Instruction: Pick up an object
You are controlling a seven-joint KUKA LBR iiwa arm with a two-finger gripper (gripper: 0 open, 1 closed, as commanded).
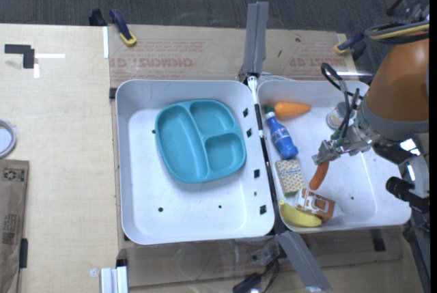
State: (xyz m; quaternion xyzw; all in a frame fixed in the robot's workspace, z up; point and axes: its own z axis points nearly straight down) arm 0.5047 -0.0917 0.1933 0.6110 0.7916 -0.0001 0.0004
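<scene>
The gripper pinched the sausage's top end in the right bin; the sausage hung near upright, its long axis dipping toward the banana.

i see my arm coming in from the right side of the frame. its big orange band sits at the upper right, and the grey part is just under it. from there the wrist leans down and to the left. my gripper is at the middle right of the frame, low down, pointing to the lower left. thin black cables loop up above the wrist. i cannot tell how its tip is set.
</scene>
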